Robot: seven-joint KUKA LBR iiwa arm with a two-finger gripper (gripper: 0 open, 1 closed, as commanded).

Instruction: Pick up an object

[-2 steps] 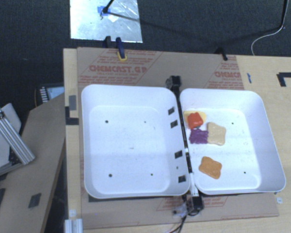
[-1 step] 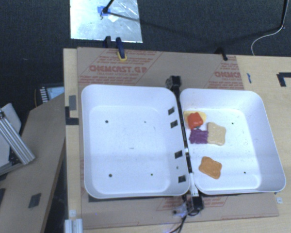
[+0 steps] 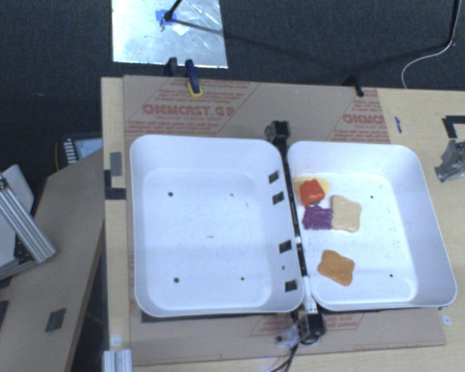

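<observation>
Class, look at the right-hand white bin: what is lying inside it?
Inside the right bin lie a red piece, a purple piece, a beige piece and an orange piece. Anything beneath them is hidden.

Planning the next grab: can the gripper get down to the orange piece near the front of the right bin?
Probably yes. The orange piece lies apart from the other items, nothing above it, and the gripper sits just outside the right bin.

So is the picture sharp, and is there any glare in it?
Camera view: soft all over, edges slightly blurred; the metal sheet at top shines with bright glare; both white bins are evenly lit with faint shadows along their walls; the toys read as colour blobs with little detail.
</observation>
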